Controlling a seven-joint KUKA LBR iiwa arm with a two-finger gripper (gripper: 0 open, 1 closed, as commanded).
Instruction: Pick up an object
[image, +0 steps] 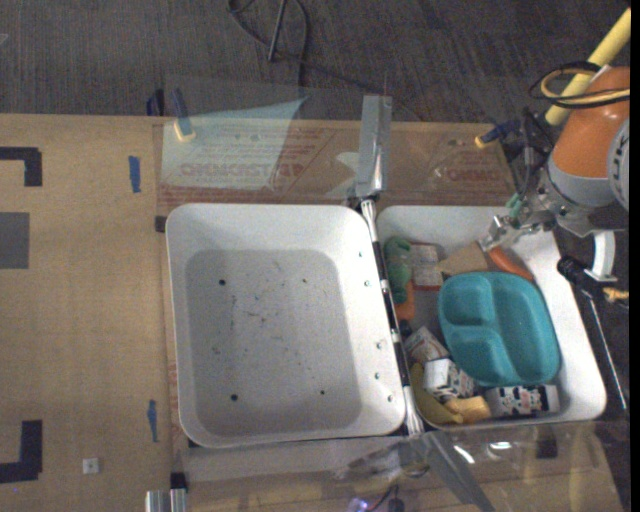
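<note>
hand (500, 232) at upper right of the frame, above the right bin (590, 385); whether open or closed cannot be told. teal tray (497, 328) lies centre-right among clutter; a straight descent onto one exposed edge seems best.

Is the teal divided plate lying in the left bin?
No, the teal plate lies in the right bin, among other small things.

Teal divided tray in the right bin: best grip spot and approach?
Probably the teal tray's raised outer rim, at its near-right corner, coming straight down. It lies flat, open side up, too wide to span, and that edge looks freest; the left side is crowded by small items and the bin's wall is close.
</note>
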